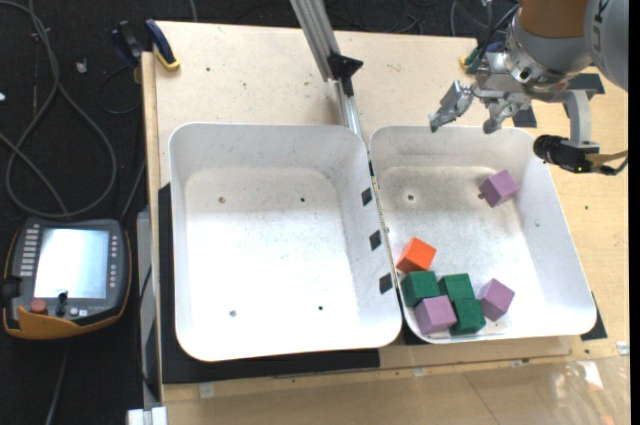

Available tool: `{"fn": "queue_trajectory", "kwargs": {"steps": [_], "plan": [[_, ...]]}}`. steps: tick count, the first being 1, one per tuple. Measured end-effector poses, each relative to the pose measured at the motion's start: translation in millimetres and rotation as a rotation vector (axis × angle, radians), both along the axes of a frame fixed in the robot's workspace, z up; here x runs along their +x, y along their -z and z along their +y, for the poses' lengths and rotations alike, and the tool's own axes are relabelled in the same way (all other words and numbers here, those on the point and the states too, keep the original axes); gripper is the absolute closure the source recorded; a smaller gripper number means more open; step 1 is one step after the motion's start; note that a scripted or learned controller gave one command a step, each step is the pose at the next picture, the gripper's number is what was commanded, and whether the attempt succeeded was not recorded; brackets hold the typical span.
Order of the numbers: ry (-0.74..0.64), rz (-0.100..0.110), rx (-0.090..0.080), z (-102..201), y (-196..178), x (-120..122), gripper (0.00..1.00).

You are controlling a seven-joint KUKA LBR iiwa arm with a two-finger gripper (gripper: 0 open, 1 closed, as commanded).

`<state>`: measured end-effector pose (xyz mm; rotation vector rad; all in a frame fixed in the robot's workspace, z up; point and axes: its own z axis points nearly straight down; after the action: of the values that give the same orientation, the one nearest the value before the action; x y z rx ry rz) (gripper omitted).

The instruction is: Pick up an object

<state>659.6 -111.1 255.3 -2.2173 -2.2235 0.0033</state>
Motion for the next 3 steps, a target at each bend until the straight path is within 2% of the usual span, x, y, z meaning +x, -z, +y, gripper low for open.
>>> {"fn": "queue_trajectory", "kwargs": {"steps": [1, 2, 3], "plan": [[0.008, 0.007, 0.000, -40, 89, -46, 0.00], [0.005, -0.001, 0.001, -20, 71, -130, 0.00], [0.007, -0.003, -0.001, -76, 164, -99, 0.00]]}}
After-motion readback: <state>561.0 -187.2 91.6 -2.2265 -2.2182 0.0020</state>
